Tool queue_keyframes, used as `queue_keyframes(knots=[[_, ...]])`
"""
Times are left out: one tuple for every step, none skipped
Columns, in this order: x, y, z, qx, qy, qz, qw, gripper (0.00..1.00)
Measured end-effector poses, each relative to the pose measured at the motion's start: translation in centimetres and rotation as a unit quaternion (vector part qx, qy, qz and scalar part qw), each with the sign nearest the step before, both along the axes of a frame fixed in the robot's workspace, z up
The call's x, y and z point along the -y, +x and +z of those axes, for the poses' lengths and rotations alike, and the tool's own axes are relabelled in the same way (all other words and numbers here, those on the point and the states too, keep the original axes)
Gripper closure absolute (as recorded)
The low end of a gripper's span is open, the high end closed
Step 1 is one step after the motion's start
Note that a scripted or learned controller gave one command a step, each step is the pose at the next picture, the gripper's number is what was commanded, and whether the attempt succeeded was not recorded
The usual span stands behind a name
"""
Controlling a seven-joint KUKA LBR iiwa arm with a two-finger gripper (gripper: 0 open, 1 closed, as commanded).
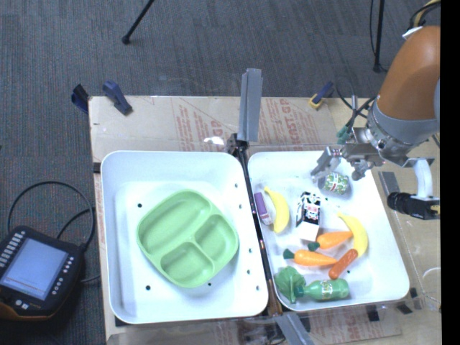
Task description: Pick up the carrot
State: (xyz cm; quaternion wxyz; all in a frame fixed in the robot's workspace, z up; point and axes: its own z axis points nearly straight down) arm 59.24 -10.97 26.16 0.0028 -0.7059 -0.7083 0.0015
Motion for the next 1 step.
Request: queue_keyframes(knots=[[3.83,-5.64,-16.27,0.004,-0.0012,-0.047,0.9989,0.0]])
